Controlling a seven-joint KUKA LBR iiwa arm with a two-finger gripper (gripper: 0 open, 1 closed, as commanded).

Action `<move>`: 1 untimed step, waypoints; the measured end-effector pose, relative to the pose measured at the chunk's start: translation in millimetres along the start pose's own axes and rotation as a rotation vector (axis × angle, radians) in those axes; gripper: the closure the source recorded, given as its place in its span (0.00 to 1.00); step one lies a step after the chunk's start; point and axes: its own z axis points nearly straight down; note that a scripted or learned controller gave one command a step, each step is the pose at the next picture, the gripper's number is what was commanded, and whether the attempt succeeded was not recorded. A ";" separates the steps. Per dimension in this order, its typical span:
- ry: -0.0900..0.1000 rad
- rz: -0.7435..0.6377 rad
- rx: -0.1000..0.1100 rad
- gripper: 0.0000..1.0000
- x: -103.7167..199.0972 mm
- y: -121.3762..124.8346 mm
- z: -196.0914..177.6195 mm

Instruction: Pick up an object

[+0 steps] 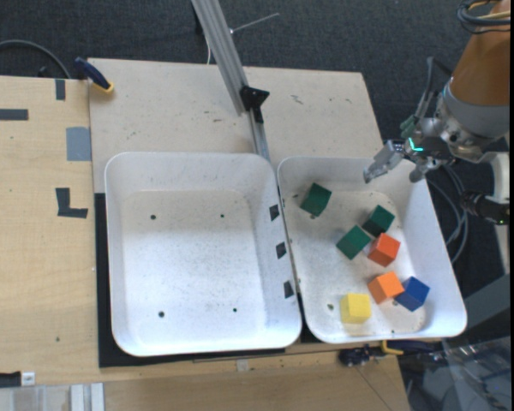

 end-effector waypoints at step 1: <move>-0.001 -0.001 -0.003 0.00 0.0 0.7 -1.9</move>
